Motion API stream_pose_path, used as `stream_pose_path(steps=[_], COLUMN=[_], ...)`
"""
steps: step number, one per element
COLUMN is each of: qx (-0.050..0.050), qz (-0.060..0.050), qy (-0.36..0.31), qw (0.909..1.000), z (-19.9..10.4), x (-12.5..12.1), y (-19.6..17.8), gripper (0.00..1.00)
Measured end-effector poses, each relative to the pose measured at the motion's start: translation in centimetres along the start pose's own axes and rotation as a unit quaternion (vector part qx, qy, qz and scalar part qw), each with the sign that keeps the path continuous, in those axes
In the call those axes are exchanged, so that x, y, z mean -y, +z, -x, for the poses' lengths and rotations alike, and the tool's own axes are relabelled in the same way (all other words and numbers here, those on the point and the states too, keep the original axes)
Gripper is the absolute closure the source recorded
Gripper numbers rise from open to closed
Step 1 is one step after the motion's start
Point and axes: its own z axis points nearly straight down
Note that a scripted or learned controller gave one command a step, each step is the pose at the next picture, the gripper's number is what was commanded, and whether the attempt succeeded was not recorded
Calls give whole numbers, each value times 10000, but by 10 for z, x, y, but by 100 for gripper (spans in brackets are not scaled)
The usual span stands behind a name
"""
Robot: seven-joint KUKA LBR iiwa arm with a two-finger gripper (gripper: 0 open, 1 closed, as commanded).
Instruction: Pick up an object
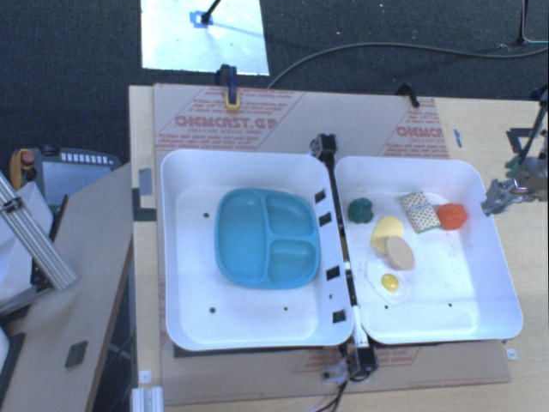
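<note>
Nearest in right bin (480, 316): fried egg (388, 281); farther back wooden disc (400, 253), yellow piece (386, 230), green lump (360, 210), patterned pouch (419, 211), red-orange piece (451, 216); gripper (500, 196) beyond right rim, touching nothing, finger opening indiscernible.

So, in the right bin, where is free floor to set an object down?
The right bin has bare floor along its near edge, below the fried egg, and right of the orange piece. It is crowded from the green piece to that orange piece.
</note>
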Motion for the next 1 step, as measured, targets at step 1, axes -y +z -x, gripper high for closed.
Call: stream_pose_path(steps=[1], qx=[-10], qz=[-13], qy=[-16], qw=[10000], z=[-45], x=[-14], y=[13], gripper=[100])
